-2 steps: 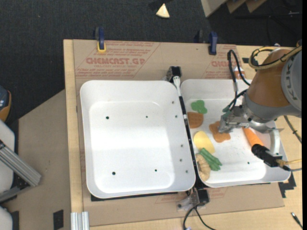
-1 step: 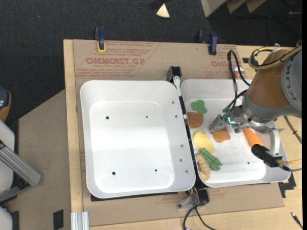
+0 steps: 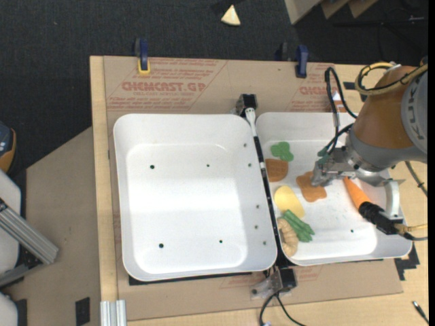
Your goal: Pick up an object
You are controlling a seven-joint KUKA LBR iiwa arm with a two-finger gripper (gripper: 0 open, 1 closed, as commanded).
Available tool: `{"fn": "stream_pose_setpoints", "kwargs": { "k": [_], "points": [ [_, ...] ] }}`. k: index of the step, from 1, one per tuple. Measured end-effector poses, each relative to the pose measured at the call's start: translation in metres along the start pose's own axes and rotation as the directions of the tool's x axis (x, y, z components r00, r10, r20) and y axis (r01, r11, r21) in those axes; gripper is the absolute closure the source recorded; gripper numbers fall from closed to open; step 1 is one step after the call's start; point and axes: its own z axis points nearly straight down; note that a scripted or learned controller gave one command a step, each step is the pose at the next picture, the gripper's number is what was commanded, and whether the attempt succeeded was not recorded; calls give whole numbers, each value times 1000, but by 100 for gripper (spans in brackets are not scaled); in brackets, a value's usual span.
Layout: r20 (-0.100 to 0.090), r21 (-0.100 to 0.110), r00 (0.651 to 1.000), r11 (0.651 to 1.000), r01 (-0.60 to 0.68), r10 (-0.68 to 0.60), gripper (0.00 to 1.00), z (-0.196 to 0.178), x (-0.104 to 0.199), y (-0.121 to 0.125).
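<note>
The right bin holds several small objects. A green leafy piece lies near its far left, with a brown flat piece just below it. A yellow lemon-like object, a green pod and a pale knobbly piece sit along the left wall towards the front. An orange carrot lies to the right. My gripper hangs low over the bin's middle, right at the upper edge of another brown flat piece. The wrist hides the gripper's tip.
The left bin stands beside the right one, and a black divider strip runs between them. The arm covers the right bin's far right part. Blue clamps hold the cardboard base at the back.
</note>
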Motion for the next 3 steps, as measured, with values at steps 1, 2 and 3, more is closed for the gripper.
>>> {"fn": "stream_pose_setpoints", "kwargs": {
  "k": [1,2,3],
  "points": [
    [-5,13,1000,1000,2,-2,100,35,19,-47],
    [-3,8,1000,1000,2,-2,0,34,18,-45],
    [-2,6,1000,1000,1,-1,100,23,18,-45]
  ]
}}
